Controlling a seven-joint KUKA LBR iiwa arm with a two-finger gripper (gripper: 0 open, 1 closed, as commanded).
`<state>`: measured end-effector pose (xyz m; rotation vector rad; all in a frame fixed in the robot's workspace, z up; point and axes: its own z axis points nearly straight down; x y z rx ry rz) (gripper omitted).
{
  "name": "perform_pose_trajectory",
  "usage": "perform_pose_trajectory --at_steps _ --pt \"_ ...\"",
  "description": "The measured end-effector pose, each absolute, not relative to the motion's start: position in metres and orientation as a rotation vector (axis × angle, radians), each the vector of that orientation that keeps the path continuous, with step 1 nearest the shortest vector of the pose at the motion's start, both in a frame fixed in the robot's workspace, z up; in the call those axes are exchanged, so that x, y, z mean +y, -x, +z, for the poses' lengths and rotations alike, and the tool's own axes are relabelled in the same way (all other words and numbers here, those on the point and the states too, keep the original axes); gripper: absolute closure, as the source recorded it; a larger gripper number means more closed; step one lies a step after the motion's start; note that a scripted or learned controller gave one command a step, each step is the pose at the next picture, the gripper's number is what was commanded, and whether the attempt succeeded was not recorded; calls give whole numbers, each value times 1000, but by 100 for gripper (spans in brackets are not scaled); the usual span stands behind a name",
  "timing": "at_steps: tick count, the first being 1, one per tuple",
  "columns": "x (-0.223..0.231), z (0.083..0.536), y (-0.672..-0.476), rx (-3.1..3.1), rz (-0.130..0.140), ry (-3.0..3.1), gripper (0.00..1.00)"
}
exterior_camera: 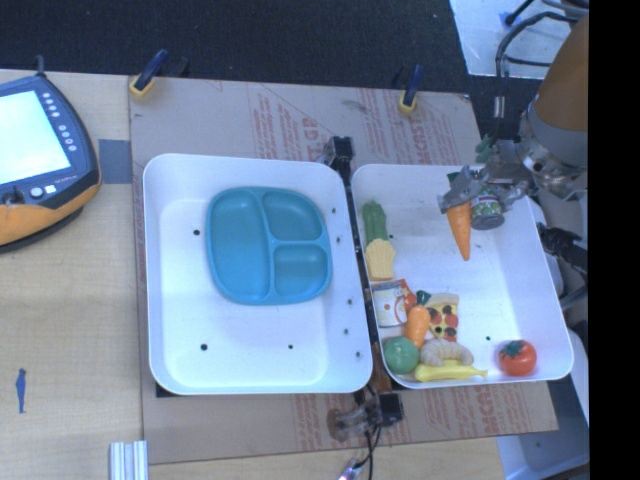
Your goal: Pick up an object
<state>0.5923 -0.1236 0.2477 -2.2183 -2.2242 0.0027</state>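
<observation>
Gripper (462, 201) over right bin (520, 278), fingers closed on the thick end of a toy carrot (460, 230). Carrot hangs point-down, lifted above the bin floor.

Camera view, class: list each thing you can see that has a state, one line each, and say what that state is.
Gripper: above the right bin, shut on the carrot.
Carrot: held, hanging tip down.
Blue plate: flat in the left bin, compartments bare.
Tomato: resting in the right bin's near corner.
Banana: lying against the right bin's near wall.
Tablet: screen lit.
</observation>
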Motion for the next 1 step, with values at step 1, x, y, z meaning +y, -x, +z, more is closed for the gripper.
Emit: perform_pose_trajectory --at_steps 1 --pt "-67 252 -583 -2223 4 2213 100"
